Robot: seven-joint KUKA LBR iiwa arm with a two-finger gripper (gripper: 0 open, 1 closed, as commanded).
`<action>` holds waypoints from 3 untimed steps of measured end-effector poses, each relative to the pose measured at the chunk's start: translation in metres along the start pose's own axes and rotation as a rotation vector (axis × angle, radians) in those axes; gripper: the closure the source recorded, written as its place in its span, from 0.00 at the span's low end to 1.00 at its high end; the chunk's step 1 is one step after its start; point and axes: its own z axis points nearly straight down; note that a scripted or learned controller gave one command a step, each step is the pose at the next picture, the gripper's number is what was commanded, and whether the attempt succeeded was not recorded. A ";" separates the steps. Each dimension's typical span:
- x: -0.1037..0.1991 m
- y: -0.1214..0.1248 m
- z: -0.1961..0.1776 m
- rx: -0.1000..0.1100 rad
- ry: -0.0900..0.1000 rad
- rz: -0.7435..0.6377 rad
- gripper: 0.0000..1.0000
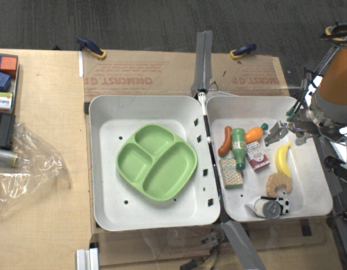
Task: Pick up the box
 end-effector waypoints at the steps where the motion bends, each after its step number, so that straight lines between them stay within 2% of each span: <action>1: 0.002 0.060 0.107 -0.004 0.000 -0.107 0.00; 2: 0.001 0.059 0.098 -0.004 -0.001 -0.103 1.00; 3: 0.080 0.118 0.016 -0.006 -0.002 -0.215 1.00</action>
